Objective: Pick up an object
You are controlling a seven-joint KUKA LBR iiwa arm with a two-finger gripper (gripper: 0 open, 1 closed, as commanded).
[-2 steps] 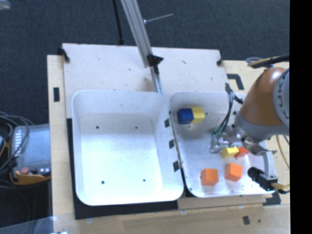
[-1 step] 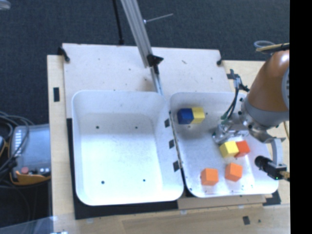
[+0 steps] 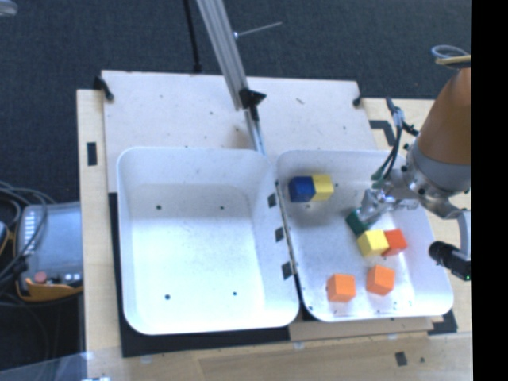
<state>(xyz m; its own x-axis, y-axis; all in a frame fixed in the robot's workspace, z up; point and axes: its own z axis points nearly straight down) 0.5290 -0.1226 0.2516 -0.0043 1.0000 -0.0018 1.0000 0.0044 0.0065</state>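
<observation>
bins: two white bins side by side on the tabletop; left bin, right bin
blocks, count: seven pieces, all in the right bin
orange: two separate orange cubes near the front wall, one left of the other, apart from each other
yellow/orange pair: yellow cube touching an orange-red cube on its right, mid-bin toward the right wall
blue/yellow pair: blue cube touching a yellow block, near the back left of the right bin
green: one dark green block, just beside the yellow cube on its back-left side
arm: grey with orange band, comes in from the right, bent down over the right bin's right half
end effector: low in the bin, right at the green block and just behind the yellow/orange-red pair; cannot tell how it is set, or whether anything is gripped
in the way: yellow cube and orange-red cube crowd the green block
around: metal pole slanting over the white board behind the bins; grey box with cables off the tabletop's left
</observation>
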